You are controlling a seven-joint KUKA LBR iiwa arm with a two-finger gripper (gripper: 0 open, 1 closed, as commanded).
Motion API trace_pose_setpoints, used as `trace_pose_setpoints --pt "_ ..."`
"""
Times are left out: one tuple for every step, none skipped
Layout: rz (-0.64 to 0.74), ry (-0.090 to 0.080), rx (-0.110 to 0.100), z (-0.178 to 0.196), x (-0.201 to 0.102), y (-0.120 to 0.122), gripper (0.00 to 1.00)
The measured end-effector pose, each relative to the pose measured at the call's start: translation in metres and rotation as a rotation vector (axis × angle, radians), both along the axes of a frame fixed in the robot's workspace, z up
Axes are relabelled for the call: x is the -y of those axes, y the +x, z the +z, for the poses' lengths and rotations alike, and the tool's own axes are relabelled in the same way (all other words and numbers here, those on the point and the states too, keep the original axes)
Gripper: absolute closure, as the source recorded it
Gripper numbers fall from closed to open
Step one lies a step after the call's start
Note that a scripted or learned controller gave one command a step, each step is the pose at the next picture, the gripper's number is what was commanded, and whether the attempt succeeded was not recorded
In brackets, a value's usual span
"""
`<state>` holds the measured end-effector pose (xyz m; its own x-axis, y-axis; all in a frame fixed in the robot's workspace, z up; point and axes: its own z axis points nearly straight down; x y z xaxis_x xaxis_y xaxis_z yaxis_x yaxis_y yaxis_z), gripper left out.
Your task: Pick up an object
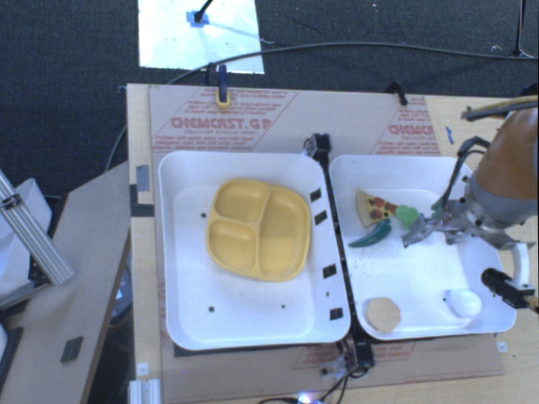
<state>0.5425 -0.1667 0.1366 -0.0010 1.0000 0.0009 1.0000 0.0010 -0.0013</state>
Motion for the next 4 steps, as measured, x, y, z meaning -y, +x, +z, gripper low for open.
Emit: trace_pose_setpoints --pt "0.0 0.0 0.0 -0.052 -0.001 0.0 0.0" --pt "-0.001 -0.002 0.005 -0.039 0.0 0.002 1.0" --pt "0.001 -0.002 0.005 0.005 0.001 -0.001 1.0" --pt "0.004 -0.002 0.008 0.051 -0.006 0.002 1.0"
